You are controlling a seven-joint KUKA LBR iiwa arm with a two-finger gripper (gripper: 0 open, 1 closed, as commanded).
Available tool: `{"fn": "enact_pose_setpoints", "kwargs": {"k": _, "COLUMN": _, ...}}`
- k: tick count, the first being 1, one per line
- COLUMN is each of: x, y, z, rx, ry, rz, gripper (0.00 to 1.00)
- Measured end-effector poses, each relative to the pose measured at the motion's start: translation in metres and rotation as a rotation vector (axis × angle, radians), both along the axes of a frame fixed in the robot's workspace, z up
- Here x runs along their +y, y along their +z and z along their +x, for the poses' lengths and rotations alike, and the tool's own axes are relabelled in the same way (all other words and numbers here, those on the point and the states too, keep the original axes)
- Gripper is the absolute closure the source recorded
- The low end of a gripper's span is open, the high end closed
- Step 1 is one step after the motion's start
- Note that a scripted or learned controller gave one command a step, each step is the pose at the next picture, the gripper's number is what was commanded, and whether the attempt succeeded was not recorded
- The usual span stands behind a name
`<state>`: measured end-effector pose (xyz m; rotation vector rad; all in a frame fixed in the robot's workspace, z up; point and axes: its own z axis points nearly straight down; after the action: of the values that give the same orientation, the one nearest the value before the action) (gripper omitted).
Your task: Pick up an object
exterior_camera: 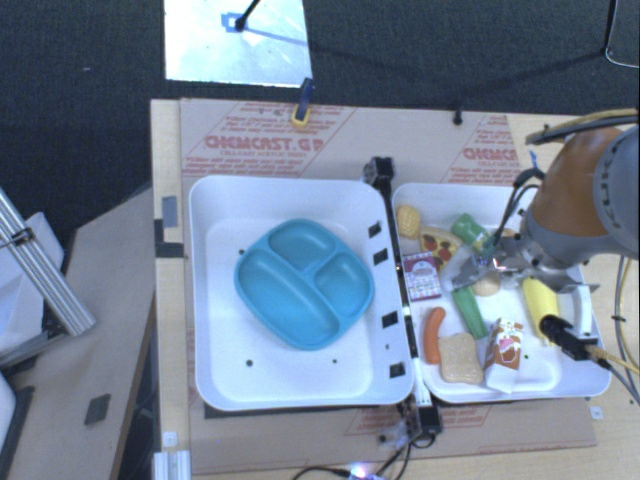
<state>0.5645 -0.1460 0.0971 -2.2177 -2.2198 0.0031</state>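
The right bin (pixel 585 383) holds several toy foods: a pale bun (pixel 408 220), a pizza slice (pixel 437 243), a green piece (pixel 467 230), a red-pink packet (pixel 421 275), a green cucumber (pixel 470 312), an orange sausage (pixel 433 334), a toast slice (pixel 460 359), a yellow piece (pixel 540 303) and a brown-and-white wrapper (pixel 506 345). My gripper (pixel 474 271) is low in this bin, between the green piece and the cucumber, right beside a small beige item (pixel 487 287). Nothing is visibly lifted.
The left bin (pixel 215 368) carries a blue divided plate (pixel 303 282). A black hinged divider (pixel 392 268) runs between the bins. The grey arm with its orange band (pixel 585 183) crosses the right bin's far right side. A yellow-blue clip (pixel 301 113) lies on the board behind.
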Motion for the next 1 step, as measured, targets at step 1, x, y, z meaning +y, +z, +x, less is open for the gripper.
{"fn": "enact_pose_setpoints", "kwargs": {"k": 1, "x": 0.0003, "y": -0.0129, "z": 0.0006, "rx": -0.004, "ry": 0.0, "rz": -0.001, "gripper": 0.0}}
